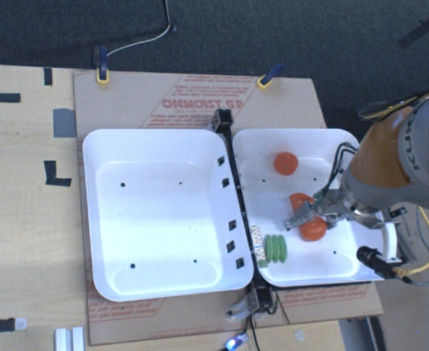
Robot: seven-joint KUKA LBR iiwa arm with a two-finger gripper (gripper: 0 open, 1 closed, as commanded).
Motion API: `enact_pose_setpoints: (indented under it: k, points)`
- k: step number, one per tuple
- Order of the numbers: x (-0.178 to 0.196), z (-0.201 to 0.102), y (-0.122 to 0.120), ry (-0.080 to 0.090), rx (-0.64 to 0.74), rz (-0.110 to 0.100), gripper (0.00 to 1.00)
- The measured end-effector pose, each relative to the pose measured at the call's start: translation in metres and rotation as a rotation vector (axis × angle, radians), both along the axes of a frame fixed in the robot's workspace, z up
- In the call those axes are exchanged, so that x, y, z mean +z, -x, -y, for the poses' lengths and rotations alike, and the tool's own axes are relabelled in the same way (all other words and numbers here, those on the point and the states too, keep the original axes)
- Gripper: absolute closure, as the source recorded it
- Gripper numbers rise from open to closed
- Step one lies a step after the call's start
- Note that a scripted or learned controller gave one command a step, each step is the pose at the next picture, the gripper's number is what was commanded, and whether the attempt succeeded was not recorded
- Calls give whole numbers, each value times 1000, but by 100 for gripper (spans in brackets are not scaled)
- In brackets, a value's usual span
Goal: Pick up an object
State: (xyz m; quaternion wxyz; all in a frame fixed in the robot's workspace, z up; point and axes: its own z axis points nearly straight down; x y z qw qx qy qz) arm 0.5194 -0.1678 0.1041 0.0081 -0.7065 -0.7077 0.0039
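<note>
Arm reaches into the right bin w/ jaws low btwn two small round orange-red balls, can't tell if spread or pinching, so they may nudge one away & shut on nothing

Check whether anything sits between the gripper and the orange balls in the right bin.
Nothing visible does. The gripper is low in the right bin, right between two orange balls: one just above it in the view, one just beside it. The green piece and the far ball lie off to the sides.
</note>
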Motion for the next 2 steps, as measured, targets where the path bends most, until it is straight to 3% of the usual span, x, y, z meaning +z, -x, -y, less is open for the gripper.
enact_pose_setpoints:
  k: [1,2]
  points:
    - [13,2,-3,2,0,5,100]
    - [81,-88,11,2,8,15,100]
